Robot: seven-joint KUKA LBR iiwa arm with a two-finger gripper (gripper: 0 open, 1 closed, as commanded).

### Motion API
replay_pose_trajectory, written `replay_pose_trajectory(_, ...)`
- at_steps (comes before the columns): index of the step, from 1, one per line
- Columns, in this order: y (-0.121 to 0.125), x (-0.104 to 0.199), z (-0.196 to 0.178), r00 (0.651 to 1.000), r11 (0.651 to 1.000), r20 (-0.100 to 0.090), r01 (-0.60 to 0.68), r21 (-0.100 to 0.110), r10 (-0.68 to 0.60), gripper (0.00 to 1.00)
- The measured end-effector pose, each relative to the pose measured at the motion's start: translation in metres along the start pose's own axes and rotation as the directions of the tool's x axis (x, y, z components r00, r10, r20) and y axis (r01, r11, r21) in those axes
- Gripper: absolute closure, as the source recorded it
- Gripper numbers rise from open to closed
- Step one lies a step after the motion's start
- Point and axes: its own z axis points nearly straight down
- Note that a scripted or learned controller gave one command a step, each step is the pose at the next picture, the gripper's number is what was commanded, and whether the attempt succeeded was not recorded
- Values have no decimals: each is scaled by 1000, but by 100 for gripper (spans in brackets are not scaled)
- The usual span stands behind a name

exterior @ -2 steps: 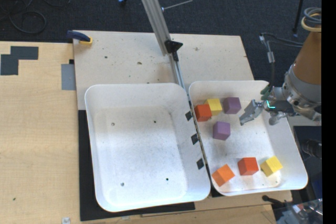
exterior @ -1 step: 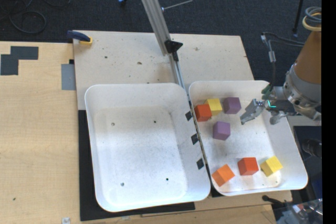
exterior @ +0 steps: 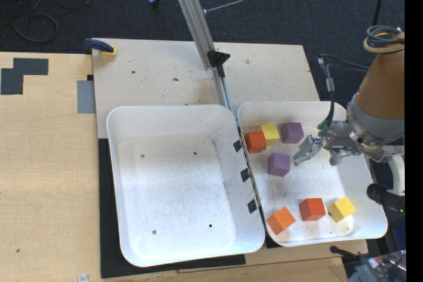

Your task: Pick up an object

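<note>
While the arm [exterior: 380,99] reached in from the right, its gripper [exterior: 320,149] hung over the right bin [exterior: 360,224], and nothing could be seen between its fingers; whether they stood open or shut I could not tell from this slanted view. Just to the left of the gripper lay a purple block [exterior: 278,164], near it but apart from it. Farther up from that block, near the right bin's upper left corner, three blocks sat in a row: a red one [exterior: 255,141], a yellow one [exterior: 269,134] touching it, and a second purple one [exterior: 291,132] just beside the yellow. Along the right bin's lower edge lay three more, well apart from the gripper: an orange block [exterior: 281,219], a red block [exterior: 312,209] and a yellow block [exterior: 342,209] (this last one tilted a little).

To the left of the right bin, touching it along a row of black clips [exterior: 244,174], sat the left bin [exterior: 125,142]. Above the two bins, a slanted metal beam [exterior: 193,12] rose from the bench [exterior: 152,69].
</note>
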Motion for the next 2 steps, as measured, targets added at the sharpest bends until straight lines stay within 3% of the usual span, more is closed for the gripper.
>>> replay_pose_trajectory(1, 8, -4, 50, 1000, 1000, 0, 0, 1, 0, 0)
replay_pose_trajectory(2, 0, -8, 111, 1000, 1000, -1, 0, 2, 0, 0)
